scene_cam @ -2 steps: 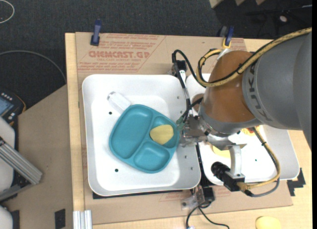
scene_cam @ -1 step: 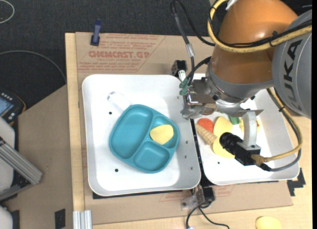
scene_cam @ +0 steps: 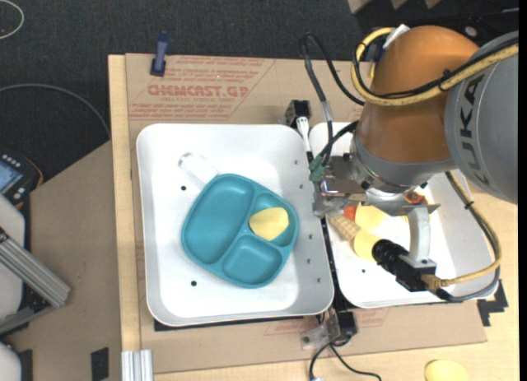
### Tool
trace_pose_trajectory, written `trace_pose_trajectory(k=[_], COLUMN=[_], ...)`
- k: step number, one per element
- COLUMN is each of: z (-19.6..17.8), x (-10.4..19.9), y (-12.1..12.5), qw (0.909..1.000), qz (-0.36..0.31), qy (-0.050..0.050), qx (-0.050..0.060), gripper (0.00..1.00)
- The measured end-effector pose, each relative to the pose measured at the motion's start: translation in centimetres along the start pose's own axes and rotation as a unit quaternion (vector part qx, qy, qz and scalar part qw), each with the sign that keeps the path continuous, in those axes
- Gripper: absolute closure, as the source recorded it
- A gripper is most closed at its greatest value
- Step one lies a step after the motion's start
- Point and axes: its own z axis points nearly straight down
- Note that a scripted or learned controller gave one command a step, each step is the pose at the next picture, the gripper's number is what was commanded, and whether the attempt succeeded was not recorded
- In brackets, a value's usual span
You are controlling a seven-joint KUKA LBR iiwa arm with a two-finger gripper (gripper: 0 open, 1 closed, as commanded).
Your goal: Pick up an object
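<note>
In the right bin (scene_cam: 461, 285), near its front, small yellowish objects (scene_cam: 362, 231) lie in a cluster just beside and partly under the arm's wrist (scene_cam: 408, 124). The gripper (scene_cam: 356, 206) hangs over them, at about seven o'clock from the orange band; the wrist hides the fingers, so I cannot tell whether they are apart or together, nor whether anything sits between them. The objects appear to lie directly below the tool, toward six o'clock. Which way their long axis runs is too hidden to judge.

At nine o'clock from the gripper, the left bin (scene_cam: 165, 281) holds a teal divided plate (scene_cam: 218, 227), with a yellow lemon-like piece (scene_cam: 268, 223) in its right compartment. A clear object (scene_cam: 196, 167) lies beyond it, at eleven o'clock.
</note>
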Motion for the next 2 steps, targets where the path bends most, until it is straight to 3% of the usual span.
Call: trace_pose_trajectory(k=[1, 2], z=[-16.9, -1.3], x=[1.2, -1.1], y=[0.1, -0.2], qw=[0.9999, 1.0], qz=[-0.003, 0.0], qy=[0.003, -0.001], qx=[-0.013, 0.006], gripper=[1.0, 1.0])
